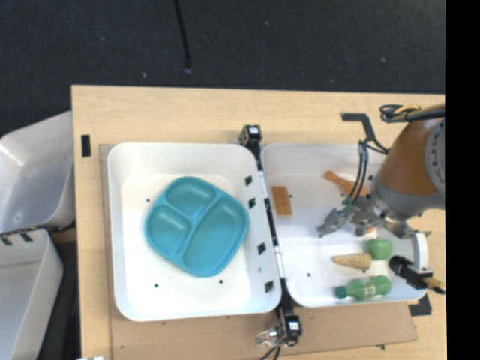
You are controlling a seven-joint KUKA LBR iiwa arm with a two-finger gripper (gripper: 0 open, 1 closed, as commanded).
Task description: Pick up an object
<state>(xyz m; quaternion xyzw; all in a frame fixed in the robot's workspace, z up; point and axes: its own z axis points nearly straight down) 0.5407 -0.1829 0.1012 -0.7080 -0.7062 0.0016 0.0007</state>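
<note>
Reaching into the right bin [315, 163] for a toy to grab.

Nearest, a green bottle [365, 286] lying flat — smooth, round, likely slippery; best pinched across the middle. Then a tan cone [352, 260], light and stiff, and a small green lump [379, 247]. Above these, the gripper [341, 220] — spread open, holding nothing. Farther off, an orange carrot shape [339, 179], a flat brown block [281, 200], and a blue plastic tray [196, 226] in the left bin [120, 201].

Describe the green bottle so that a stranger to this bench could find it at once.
Start at the right-hand white bin, the one the arm reaches into, and go to its near edge. The green bottle lies there on its side, just below a tan cone. It is long and has a label around its middle, unlike the small round green object above it beside the pincer.
</note>
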